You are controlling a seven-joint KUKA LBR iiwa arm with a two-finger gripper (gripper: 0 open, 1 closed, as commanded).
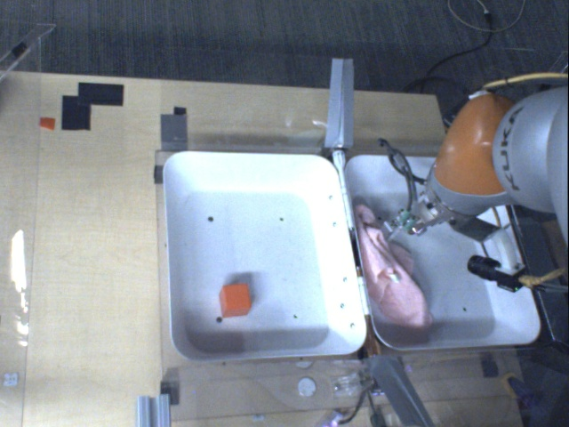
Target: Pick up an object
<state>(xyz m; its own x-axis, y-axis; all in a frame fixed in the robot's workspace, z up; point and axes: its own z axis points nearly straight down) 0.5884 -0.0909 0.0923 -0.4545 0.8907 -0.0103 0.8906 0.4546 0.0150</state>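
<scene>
Camera view: nearest, at seven o'clock in the left white plastic bin [178, 238], a small orange foam cube [236, 300] sits alone, unobstructed. Farther right, a crumpled pink cloth [391, 278] lies against the right white bin's [524, 327] left wall. The gripper [402, 222] hovers at its one-o'clock end, probably targeting it. I cannot tell its state.

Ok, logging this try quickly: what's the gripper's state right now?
Gripper: cannot be told; it sits at the crumpled pink cloth in the right white bin.
</scene>
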